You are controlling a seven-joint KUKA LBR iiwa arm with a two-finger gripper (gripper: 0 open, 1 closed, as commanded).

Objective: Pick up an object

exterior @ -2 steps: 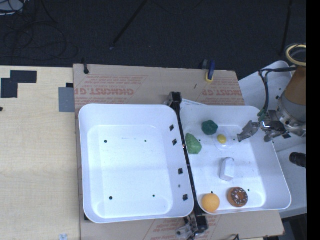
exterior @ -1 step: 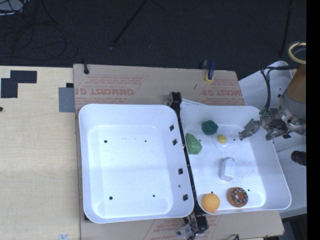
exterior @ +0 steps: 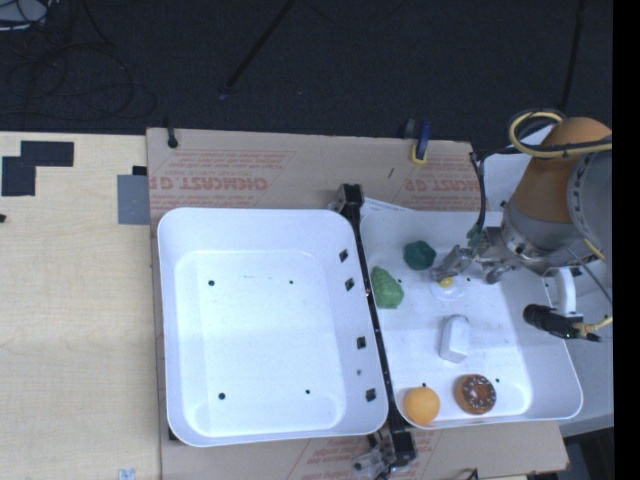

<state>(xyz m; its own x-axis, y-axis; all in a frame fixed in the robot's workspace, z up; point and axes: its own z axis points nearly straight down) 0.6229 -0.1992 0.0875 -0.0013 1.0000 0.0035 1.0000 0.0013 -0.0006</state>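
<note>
**Camera view: tool low over the right bin, among the scattered objects**

Camera view looked down at a slant on a bench (exterior: 70, 298) carrying two shallow white bins side by side on a cardboard sheet (exterior: 300, 173). The grey arm (exterior: 555, 203), with its orange band, reached in from the right and ended in the tool (exterior: 462, 265), which hung low over the far part of the right bin (exterior: 560, 393). Whether the tool was spread or pressed together could not be told at this size, and nothing could be made out between its parts.

Taking the tool as the landmark, the other things lay as follows. A small yellowish piece (exterior: 447, 283) sat just below the tool's tip, almost under it; contact could not be judged. A dark green lump (exterior: 419, 255) lay just to the tool's left, close but apart. A lighter green, leafy-looking object (exterior: 386, 290) lay farther left of the tool, against the divider between the bins. A white, roughly rectangular object (exterior: 454, 337) lay nearer the camera than the tool, about mid-bin. Well nearer still, by the bin's front wall, an orange ball (exterior: 421, 405) and a brown sprinkled doughnut (exterior: 476, 394) sat side by side, the ball on the left. The left bin (exterior: 175, 258) lay far to the tool's left, beyond the divider. A blue-and-yellow clamp (exterior: 420, 143) gripped the cardboard's far edge, beyond the tool.
</note>
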